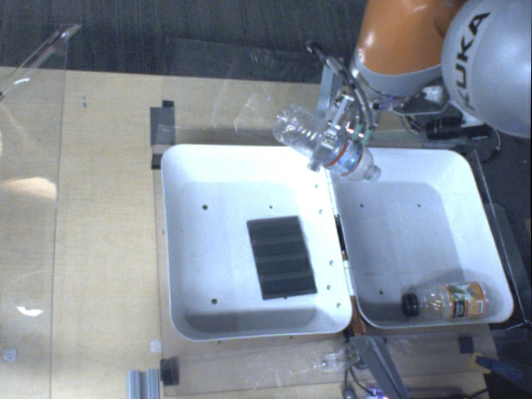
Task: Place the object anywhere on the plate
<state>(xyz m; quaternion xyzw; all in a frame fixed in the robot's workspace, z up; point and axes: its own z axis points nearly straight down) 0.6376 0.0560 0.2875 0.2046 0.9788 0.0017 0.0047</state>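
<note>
Clear plastic catches the light at the top edge of the bins: a crumpled transparent bottle point(320, 144) hangs in the air under the claw point(339, 131), with its blue-collared cap end pointing toward the right bin point(474, 214) and its base toward the upper left. The claw's two fingers look clamped on the bottle near its neck, since the bottle sits well clear of the bin floors with nothing else to carry it. Its long axis runs at a slant, roughly level, from upper left down to lower right across the seam between the two bins.

The plate point(282, 257), a dark ribbed rectangle, lies flat on the floor of the left bin point(187, 223), near its middle. From the claw it lies down and to the left, well apart, so I judge the coming move to be a carry toward the front of the left bin and then a descent. The bottle is longer than the plate is wide, so a release with its axis along the plate's long side looks safest.

A second bottle point(445, 302) with a yellow label lies on its side in the right bin's near corner.
</note>
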